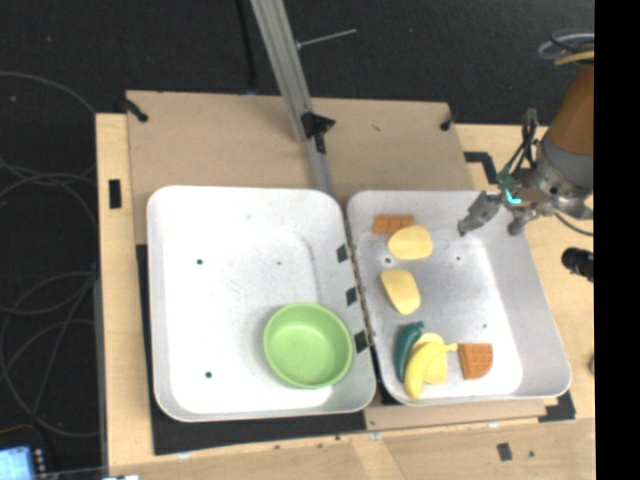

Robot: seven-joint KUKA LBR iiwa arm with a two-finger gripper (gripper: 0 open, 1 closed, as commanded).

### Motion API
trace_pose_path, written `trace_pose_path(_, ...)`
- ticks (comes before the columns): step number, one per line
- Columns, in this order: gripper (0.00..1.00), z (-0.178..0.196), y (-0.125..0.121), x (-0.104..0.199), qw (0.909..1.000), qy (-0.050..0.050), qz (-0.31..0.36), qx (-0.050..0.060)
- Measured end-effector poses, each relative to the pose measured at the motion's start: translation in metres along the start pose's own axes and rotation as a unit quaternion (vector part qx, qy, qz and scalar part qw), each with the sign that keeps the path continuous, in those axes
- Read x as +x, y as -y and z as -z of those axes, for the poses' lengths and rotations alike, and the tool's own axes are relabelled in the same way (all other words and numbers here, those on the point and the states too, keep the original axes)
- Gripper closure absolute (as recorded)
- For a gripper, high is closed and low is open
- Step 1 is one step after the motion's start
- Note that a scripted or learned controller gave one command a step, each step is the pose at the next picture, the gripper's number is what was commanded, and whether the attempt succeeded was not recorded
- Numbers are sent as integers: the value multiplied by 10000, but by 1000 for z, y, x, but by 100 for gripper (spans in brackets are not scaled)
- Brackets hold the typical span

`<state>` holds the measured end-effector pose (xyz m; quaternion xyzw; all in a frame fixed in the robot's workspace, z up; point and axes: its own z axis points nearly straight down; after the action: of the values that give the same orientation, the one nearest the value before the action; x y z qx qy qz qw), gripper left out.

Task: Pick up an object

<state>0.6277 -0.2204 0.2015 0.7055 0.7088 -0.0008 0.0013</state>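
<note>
Dark floor all round, cables trailing at 9 o'clock; tan bench (240, 138) in the middle, bearing two shallow white bins side by side. Left bin (230, 248): a green bowl (308, 344) near its 5 o'clock corner, resting upright. Right bin (500, 298): an orange-brown block (392, 224) at 11 o'clock, touching a pale yellow lump (411, 243) just below it; a second yellow piece (400, 291) near the left wall at 9 o'clock; down at 6 o'clock a teal object (405, 344) pressed against a yellow banana-like shape (430, 362), with an orange wedge (475, 360) just beside it at 3 o'clock. Slanting down from 12 o'clock, a grey metal pole (285, 58) ending between the bins. Reaching in at 3 o'clock, the arm with its orange band (574, 118); gripper (494, 215) poised over the right bin's 1 o'clock corner, fingers spread apart, nothing between them, well apart from every object below.
</note>
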Motion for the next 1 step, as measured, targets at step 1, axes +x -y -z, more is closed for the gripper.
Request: trace_pose_path(1, 0, -46, 9, -1, 10000, -4, -20, 22)
